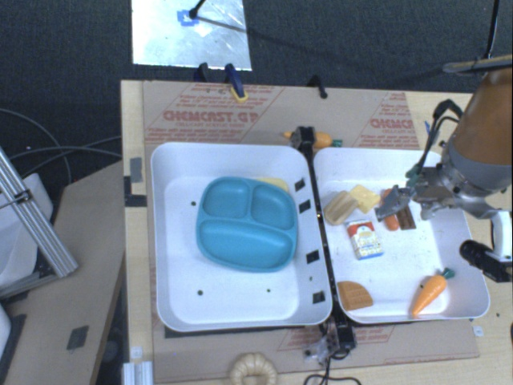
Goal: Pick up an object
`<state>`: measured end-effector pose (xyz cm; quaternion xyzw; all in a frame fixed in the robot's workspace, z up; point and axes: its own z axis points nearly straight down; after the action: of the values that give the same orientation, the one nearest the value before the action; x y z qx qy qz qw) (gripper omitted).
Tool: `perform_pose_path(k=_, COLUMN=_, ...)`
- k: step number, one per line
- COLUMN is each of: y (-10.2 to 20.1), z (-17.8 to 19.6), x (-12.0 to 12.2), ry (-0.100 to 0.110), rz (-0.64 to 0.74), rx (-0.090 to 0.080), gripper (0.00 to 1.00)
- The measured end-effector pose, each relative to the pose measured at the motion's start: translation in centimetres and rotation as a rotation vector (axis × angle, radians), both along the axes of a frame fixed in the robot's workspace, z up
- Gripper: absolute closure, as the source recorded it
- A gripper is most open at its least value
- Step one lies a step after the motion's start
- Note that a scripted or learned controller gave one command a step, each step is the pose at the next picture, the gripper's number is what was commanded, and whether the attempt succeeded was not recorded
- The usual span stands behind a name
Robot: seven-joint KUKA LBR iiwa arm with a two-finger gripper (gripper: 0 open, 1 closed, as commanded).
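White bins [172, 215] are set side by side; the arm [481, 147] reaches over the right one. The gripper [396, 207] sits above a small reddish-brown object [401, 219] mid-bin — open floor is seen toward the right rim.

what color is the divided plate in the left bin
Blue; the plate shows plainly in the camera view, lying in the left bin.

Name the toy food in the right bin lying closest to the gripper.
The small brown-and-orange piece directly under the gripper; the cheese wedges, carton, cookie and carrot lie farther off.
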<state>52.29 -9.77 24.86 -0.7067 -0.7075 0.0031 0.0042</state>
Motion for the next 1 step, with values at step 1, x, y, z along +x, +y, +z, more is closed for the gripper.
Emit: perform_pose_path(k=1, y=0.02, z=0.55, x=0.22, ry=-0.011, rz=0.002, rx=-0.001, gripper=0.00)
